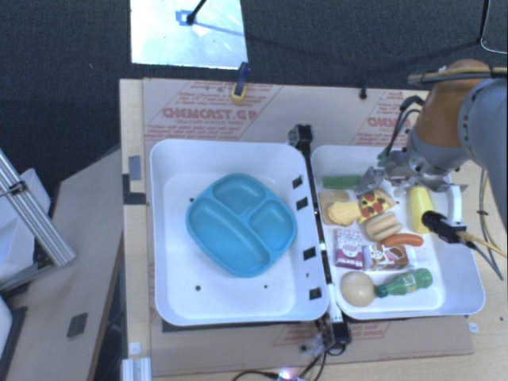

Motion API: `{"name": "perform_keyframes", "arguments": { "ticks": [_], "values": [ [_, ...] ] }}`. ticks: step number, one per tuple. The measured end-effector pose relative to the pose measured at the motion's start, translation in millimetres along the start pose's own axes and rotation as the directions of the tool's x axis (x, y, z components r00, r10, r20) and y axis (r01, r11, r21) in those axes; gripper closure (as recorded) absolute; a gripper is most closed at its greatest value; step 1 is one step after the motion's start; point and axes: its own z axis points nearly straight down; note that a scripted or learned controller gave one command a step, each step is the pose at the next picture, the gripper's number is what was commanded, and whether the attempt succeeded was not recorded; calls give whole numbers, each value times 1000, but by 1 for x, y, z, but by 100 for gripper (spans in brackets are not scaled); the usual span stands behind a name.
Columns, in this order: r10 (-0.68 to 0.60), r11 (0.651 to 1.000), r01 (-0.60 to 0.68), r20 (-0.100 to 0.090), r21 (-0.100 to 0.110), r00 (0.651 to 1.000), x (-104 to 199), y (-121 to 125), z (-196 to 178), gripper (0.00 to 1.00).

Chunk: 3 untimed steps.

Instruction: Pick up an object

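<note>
On the table (pixel 198 101), the tool (pixel 373 182) hangs low in the right-hand bin (pixel 468 292) over the pizza slice (pixel 373 205), its grip unclear, apparently approaching, needing a descent and closure next.

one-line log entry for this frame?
arm: over right bin | gripper: above pizza slice, nothing seen held | left bin: blue tray | phase: approach

Left bin (pixel 171 213): open around the blue divided plate (pixel 240 223).
Right bin (pixel 468 288): crowded with toy food (pixel 381 240); arm (pixel 456 121) overhead.
</note>
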Motion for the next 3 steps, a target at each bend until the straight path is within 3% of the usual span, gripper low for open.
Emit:
{"name": "perform_keyframes", "arguments": {
  "ticks": [1, 2, 3],
  "values": [
    [-1, 1000, 1, 1, -3, 1000, 0, 1, 22, 0],
    [-1, 1000, 1, 1, -10, 1000, 0, 3, 9, 100],
    [1, 1000, -1, 2, -11, 1000, -5, 3, -55, 100]
  ]
}}
